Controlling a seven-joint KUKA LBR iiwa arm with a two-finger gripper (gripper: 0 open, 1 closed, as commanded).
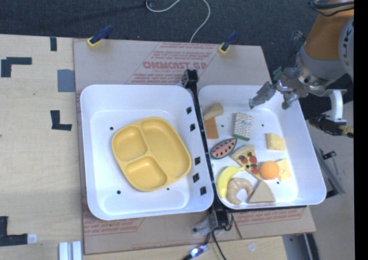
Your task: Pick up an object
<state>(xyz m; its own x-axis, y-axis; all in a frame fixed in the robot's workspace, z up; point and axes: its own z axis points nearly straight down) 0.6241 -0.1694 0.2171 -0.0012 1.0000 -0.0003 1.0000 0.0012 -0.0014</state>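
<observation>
My gripper [273, 96] hangs over the far right corner of the right bin [305, 138], its two fingers spread open with nothing between them. Below it lie toy foods: a tan bread piece [213, 110], an orange strip [211, 128], a speckled cracker [242, 123], a cheese cube [276, 141], a watermelon slice [223, 148], a pizza slice [246, 157], an orange [269, 169], a banana [226, 176], a croissant [238, 187] and a bread wedge [262, 193]. None of them touches the gripper.
The left bin [98, 138] holds a yellow three-compartment plate [150, 153]. A black divider with clips [196, 132] runs between the bins. Cardboard [167, 63] lies under both, with a white cable [178, 3] beyond it.
</observation>
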